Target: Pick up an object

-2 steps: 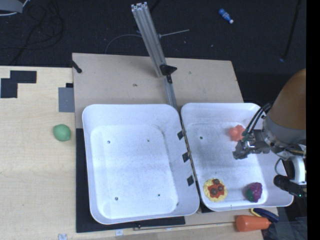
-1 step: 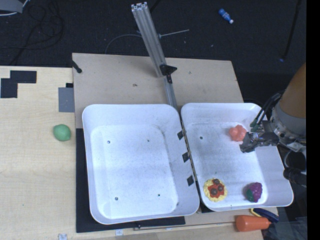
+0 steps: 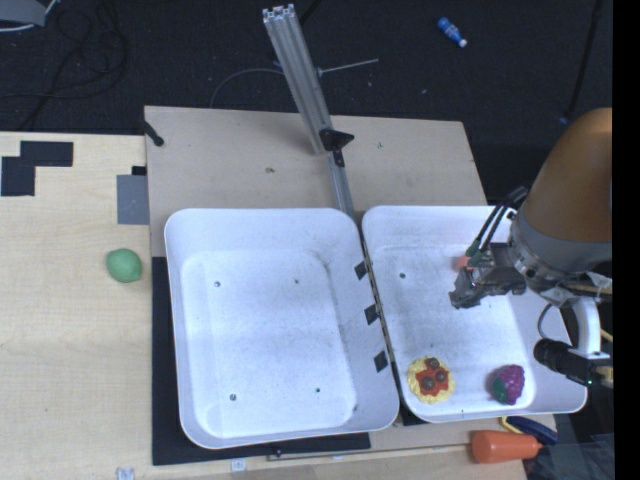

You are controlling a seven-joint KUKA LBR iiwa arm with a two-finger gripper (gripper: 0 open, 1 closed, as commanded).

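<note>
Two white bins side by side on a bench, seen from above at a slant. The arm [image 3: 570, 183] enters from the right, its orange band cut off by the frame edge and hiding the right bin's [image 3: 420, 238] far right corner. The gripper [image 3: 470, 293] hangs over the middle of the right bin; it is a dark, blurred mass, and whether it is spread or pressed together cannot be told. Nothing can be made out in it. A small red spot beside it is too small to identify. Near the front wall of the right bin lie a yellow-and-red toy [image 3: 430, 379] and a purple toy [image 3: 507, 383], well apart from each other and from the gripper. An orange object [image 3: 503, 446] lies just outside that bin's front edge, partly cut off. A green ball [image 3: 124, 265] rests on the bench left of the left bin [image 3: 190, 238]. A metal bar [image 3: 305, 78] slants behind the bins.
</note>
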